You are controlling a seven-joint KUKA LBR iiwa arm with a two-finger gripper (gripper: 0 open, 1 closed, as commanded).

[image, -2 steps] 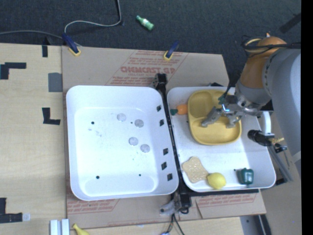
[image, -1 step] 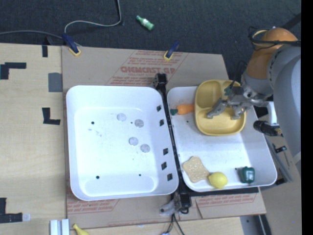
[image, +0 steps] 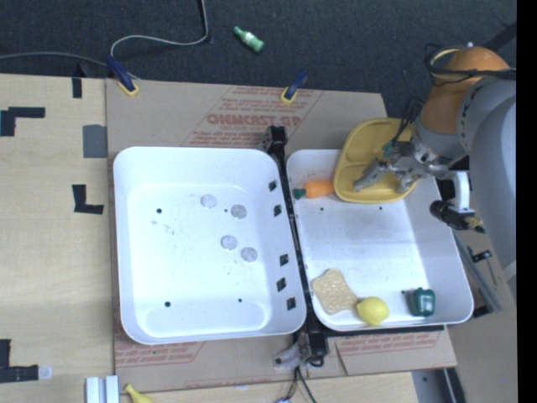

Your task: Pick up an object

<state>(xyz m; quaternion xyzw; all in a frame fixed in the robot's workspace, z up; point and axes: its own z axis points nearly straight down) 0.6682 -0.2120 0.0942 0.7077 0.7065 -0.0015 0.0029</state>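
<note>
Two white bins are seen side by side on a cardboard sheet [image: 243,116], and the action is found over the right bin [image: 436,267]. The grey arm [image: 495,141] is brought in from the right, its orange band [image: 470,61] visible above the wrist, and the gripper [image: 377,173] is placed at the far corner of that bin, right at a yellow bowl [image: 362,154]. The bowl is tipped up against the bin's back rim, its inside turned toward the camera. The gripper's fingers are pressed in over the bowl's lower edge, but how far the jaws are parted cannot be told from this angle, nor can a firm grasp be confirmed.

Just beside the bowl, on its left, a small orange piece [image: 318,189] is lodged against the divider between the bins. Along the near edge of the right bin three more things are lined up: a tan slice of bread [image: 334,290], a yellow lemon [image: 372,310] touching it, and a green block [image: 419,301] set apart near the corner.

The left bin [image: 134,225] is marked by a few grey round spots [image: 229,242] on its floor. Beyond the bench, a small green object [image: 249,39] and a dark cable [image: 159,42] are seen on the dark floor.
</note>
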